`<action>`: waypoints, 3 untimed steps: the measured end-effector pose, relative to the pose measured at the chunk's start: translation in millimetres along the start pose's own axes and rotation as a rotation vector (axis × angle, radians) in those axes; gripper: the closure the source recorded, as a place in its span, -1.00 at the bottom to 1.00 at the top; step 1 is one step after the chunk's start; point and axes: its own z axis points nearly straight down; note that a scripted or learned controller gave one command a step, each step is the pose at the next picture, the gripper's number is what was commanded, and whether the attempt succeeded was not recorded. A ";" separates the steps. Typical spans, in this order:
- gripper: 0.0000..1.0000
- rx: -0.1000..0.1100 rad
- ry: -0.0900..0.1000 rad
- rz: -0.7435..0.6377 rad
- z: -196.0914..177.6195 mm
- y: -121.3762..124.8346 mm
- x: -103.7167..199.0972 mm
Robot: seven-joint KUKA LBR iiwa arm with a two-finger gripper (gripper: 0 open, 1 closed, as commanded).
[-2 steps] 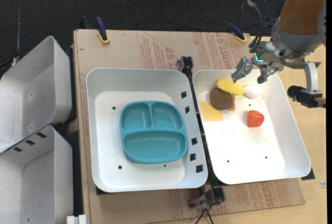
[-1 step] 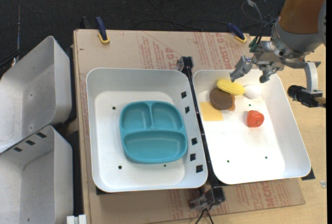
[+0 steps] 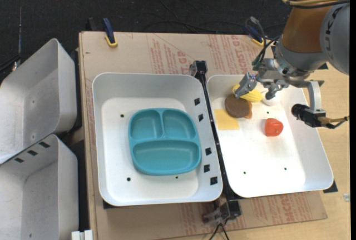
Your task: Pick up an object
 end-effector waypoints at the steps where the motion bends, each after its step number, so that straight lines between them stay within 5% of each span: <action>1: -1.00 -0.001 0.000 0.004 44.1 -2.9 4.1; 2: -1.00 -0.001 0.000 0.004 100.9 5.7 0.6; 3: 1.00 -0.007 -0.001 0.005 87.0 6.8 0.5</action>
